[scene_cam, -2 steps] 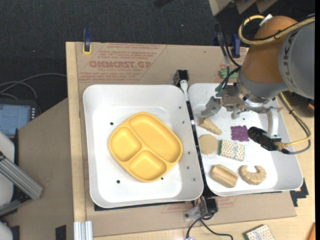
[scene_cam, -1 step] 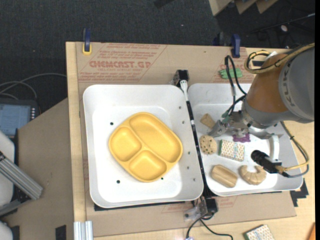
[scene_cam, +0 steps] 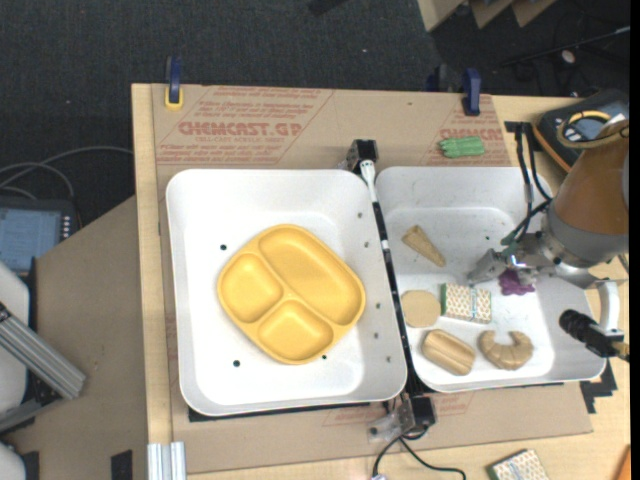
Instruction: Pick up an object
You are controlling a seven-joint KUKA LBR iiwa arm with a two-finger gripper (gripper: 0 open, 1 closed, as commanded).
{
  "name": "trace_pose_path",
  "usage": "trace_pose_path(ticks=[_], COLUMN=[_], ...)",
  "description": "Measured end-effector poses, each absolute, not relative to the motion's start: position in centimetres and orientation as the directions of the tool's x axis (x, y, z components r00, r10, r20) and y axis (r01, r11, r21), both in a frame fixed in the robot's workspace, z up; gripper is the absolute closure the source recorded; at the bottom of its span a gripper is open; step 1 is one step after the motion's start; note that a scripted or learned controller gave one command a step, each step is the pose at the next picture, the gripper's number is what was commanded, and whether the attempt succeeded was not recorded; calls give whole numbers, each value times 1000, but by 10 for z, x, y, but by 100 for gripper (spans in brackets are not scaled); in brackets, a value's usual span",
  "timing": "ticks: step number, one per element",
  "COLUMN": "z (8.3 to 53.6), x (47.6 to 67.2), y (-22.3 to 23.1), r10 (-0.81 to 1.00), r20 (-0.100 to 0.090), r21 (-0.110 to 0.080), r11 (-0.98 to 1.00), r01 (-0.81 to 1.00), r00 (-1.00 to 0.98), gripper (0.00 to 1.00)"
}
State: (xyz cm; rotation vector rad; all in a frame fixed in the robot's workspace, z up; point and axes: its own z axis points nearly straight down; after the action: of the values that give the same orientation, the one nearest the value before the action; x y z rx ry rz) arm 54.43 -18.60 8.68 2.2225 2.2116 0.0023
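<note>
The right bin [scene_cam: 450,193] holds several small food-like objects: a tan wedge [scene_cam: 423,245], a round beige cracker [scene_cam: 420,308], a green-patterned rectangular piece [scene_cam: 468,303], a bread roll [scene_cam: 448,351], a croissant [scene_cam: 507,348] and a small purple object [scene_cam: 516,283]. My gripper [scene_cam: 503,264] hangs low over the bin's right half, just above and left of the purple object. The grey wrist hides part of that object. Nothing shows clearly between the gripper's tips.
The left bin [scene_cam: 200,218] carries a yellow divided plate [scene_cam: 290,293]. A green item [scene_cam: 461,147] lies on the cardboard behind the right bin. Blue clamps [scene_cam: 175,93] stand at the board's back edge. The arm's orange band [scene_cam: 597,193] rises over the right rim.
</note>
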Motion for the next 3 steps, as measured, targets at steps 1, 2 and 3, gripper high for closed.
trace_pose_path(ticks=[1, 2, 3], z=[86, 98, 84], x=[534, 535, 597], y=[-221, -225, -97], r10=[1000, 1000, 1000], r20=[7, -5, 2], r21=[5, 10, 5], r11=[3, 1, 12], r01=[1000, 1000, 1000], r00=[-3, -1, -12], gripper=[0, 100, 100])
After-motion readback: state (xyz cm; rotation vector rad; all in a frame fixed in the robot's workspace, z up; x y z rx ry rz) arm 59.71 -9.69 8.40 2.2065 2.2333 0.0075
